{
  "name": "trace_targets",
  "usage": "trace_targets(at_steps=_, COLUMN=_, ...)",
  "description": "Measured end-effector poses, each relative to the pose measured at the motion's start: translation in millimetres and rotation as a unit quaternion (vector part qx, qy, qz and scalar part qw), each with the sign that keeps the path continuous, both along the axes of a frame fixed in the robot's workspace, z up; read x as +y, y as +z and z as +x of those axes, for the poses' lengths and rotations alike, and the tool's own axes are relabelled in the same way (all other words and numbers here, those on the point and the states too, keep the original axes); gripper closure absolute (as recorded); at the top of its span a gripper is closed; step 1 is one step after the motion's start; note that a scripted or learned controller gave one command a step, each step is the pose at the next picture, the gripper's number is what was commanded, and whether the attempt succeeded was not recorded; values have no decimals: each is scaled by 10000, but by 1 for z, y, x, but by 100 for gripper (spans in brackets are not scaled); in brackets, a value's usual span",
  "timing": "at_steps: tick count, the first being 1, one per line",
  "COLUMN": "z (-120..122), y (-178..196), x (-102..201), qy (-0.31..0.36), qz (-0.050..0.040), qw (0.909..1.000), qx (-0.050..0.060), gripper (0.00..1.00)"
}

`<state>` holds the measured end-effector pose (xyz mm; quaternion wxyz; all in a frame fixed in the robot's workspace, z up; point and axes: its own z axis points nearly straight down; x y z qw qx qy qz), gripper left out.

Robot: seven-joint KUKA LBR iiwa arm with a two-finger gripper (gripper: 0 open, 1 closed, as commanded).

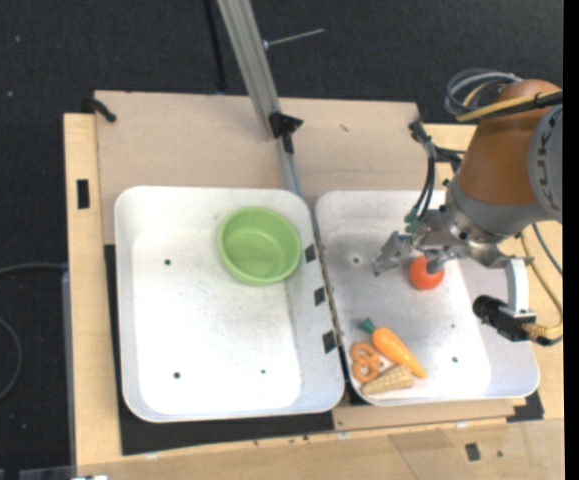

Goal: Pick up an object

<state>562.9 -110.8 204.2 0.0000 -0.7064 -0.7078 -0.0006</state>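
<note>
We read the coming move as turning on one relation: the red-orange ball point(427, 274) sits directly under the gripper point(431, 251), touching or nearly touching its lower parts, at about the middle of the right bin point(509, 373), so a straight descent would meet it; being round, it offers no long axis to line up with. Whether the jaws are released, clenched or grasping the ball we cannot tell, since the wrist hides them from above. The single arm reaches in from 3 o'clock. From the ball, the toy carrot point(397, 347) lies towards 7 o'clock, near the bin's front edge, its long axis running from 10 to 4 o'clock, with a pretzel point(366, 359) and a waffle cone point(389, 380) just beside it. The left bin point(159, 388) holds the green bowl point(260, 245) at its 1 o'clock corner. We count two bins, one ball, one carrot, one pretzel, one cone, one bowl.
</note>
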Motion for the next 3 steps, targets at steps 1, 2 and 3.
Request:
trace_targets(at_steps=1, z=0, y=0, x=0, qy=-8, qz=0, qw=10000, qx=-3, gripper=0)
trace_targets(at_steps=2, z=1, y=-49, x=-11, qy=-19, qz=-13, qw=10000, qx=26, gripper=0)
trace_targets(at_steps=3, z=0, y=-102, x=-13, qy=-20, qz=-13, qw=10000, qx=27, gripper=0)
